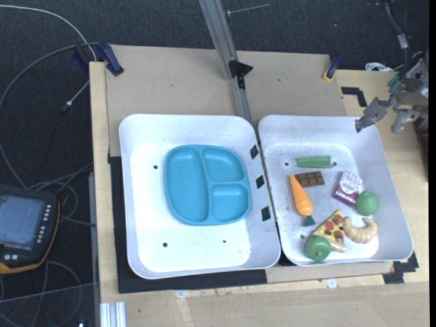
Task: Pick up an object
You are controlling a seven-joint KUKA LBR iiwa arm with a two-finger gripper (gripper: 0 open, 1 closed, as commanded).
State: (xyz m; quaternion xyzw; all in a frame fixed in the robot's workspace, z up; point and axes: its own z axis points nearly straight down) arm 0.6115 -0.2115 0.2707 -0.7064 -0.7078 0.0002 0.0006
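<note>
The gripper (385, 114) is hovering beyond the right bin's (388, 176) far right corner, fingers spread wide, gripping nothing. An orange carrot (301, 195) is lying mid-bin beside a brown chocolate bar (311, 179).

Tan wooden bench (177, 80) on dark carpet floor (41, 80). Metal pole (218, 19) crosses top centre. Cables (41, 26) upper left, handheld control pendant (24, 227) at left edge. Even light.
</note>
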